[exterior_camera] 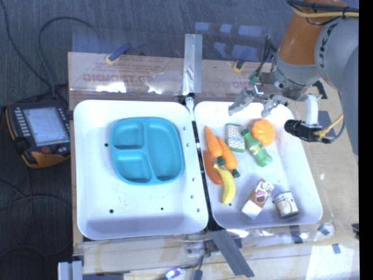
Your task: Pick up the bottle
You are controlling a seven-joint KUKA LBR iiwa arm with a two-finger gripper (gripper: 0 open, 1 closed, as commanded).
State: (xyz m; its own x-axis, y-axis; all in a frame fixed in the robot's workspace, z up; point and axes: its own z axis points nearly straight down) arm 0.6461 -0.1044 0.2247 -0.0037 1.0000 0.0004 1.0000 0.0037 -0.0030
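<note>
Green bottle (257, 149) lay on its side in the right bin (303, 174), upper-middle area, small, plastic-looking, darker green cap end pointing up-left toward a checkered box (235, 137). Its body touched or nearly touched the orange fruit (263, 131) just above-right of it. The jaws (257, 101) hung over the bin's far edge, above the fruit and bottle, spread apart and holding nothing; two pale fingers splayed outward. Arm came in from the right, orange band above the wrist.

Rest of right bin: two carrots (218, 147) along the left wall, banana (226, 184) below them, small carton (258, 198) with a red-and-white label lower middle, tin can (285, 204) beside it toward the lower-right corner. Left bin (93, 203) held a blue divided plate (145, 150), three compartments, sitting flat. A handheld control pendant (38, 133) rested on the floor left of the counter.
</note>
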